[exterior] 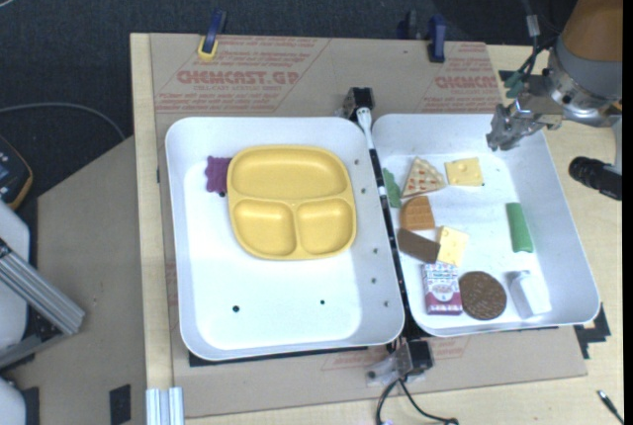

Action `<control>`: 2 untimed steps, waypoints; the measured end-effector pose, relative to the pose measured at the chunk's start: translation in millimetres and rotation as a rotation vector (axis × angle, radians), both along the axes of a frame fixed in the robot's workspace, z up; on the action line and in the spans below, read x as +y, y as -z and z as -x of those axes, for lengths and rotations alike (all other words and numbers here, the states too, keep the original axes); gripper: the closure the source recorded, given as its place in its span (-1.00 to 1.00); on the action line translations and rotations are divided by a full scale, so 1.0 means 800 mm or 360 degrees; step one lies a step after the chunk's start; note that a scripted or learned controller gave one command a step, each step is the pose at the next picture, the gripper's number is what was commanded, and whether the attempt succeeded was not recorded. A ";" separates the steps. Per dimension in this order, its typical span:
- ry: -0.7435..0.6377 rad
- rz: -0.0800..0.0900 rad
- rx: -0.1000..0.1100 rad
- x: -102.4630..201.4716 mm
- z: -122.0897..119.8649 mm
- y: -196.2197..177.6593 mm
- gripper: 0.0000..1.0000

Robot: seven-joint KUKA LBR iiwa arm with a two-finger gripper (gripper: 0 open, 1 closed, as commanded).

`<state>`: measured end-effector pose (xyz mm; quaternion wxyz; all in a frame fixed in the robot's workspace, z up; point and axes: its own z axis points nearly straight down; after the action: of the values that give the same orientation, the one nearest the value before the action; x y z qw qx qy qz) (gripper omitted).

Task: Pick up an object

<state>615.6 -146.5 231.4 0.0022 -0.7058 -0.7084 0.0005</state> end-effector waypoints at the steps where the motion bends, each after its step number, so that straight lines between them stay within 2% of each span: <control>1: 0.0001 -0.0001 0.0002 0.055 0.037 0.016 1.00; 2: -0.0001 -0.0001 0.0001 0.123 0.078 0.009 1.00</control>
<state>552.9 -47.8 224.4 0.0026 -0.7055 -0.7087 0.0005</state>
